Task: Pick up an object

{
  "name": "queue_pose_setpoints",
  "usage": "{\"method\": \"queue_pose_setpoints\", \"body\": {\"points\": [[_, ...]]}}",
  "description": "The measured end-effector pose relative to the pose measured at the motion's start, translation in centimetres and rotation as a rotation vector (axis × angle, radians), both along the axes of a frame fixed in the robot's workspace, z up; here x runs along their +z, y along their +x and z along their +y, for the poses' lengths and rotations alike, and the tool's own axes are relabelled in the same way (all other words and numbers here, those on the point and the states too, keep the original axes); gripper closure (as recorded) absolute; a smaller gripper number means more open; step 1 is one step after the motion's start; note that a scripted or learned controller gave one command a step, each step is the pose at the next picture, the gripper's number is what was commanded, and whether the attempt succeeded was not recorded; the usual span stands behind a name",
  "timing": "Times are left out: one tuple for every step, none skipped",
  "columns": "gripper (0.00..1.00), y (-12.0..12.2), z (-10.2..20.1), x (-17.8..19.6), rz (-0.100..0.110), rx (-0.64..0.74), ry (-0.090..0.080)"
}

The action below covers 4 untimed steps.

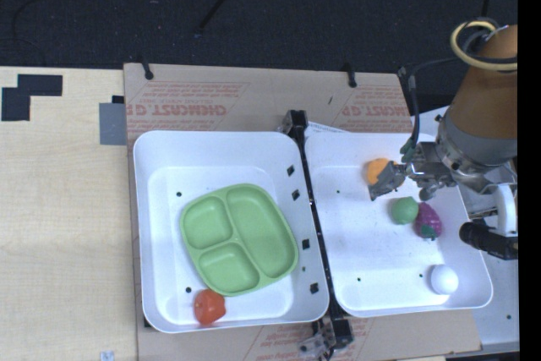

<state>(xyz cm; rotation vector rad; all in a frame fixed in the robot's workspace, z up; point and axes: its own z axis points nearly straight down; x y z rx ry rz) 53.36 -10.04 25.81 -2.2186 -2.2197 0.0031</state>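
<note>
Nearest me, a red object [210, 306] sits beside the green divided plate [239, 238] in the left bin [161, 150]. Over the right bin [355, 150], my gripper [390, 179] hovers, fingers spread and holding nothing, just beside the orange object [376, 170], likeliest pick; green ball [404, 210] and white ball [442, 279] lie nearer.
</note>
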Motion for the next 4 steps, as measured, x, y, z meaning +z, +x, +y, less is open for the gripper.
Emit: {"method": "queue_pose_setpoints", "body": {"points": [[0.0, -0.4, 1.0, -5.3, 0.005, -0.002, 0.001], [0.0, -0.6, 1.3, -9.7, 0.005, -0.001, 0.001], [0.0, -0.4, 1.6, -14.1, 0.004, -0.001, 0.001], [1.0, -0.4, 1.4, -12.9, 0.004, -0.008, 0.001]]}}
